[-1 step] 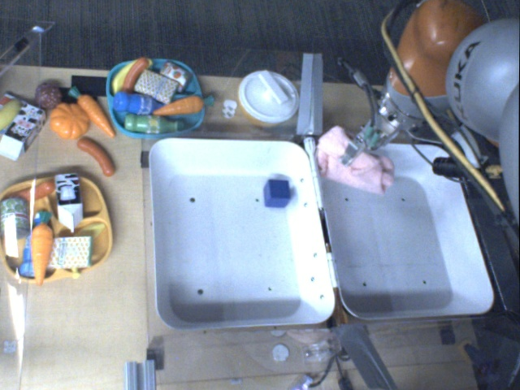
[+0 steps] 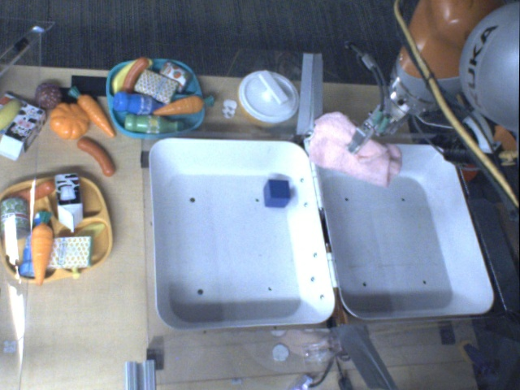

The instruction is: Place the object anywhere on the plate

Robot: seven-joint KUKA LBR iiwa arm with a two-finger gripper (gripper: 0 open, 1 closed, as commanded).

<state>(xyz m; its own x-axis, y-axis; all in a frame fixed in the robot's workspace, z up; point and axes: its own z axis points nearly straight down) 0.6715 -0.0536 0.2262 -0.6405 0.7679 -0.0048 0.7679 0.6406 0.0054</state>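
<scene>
Trouble could come from the grip — the gripper (image 2: 358,143) looks closed on one bunched fold of the pink cloth (image 2: 355,154), which could slide free mid-carry. The cloth is soft, pale and crumpled, draped over the right bin's (image 2: 455,299) back-left corner — no plate is evident in either bin.

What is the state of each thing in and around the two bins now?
Pink cloth: crumpled, draped over the right bin's far left corner.
End effector: lowered onto the pink cloth.
Blue cube: resting on the left bin's floor, untouched.
White lid: lying flat behind the bins.
Left bin: holds the blue cube.
</scene>
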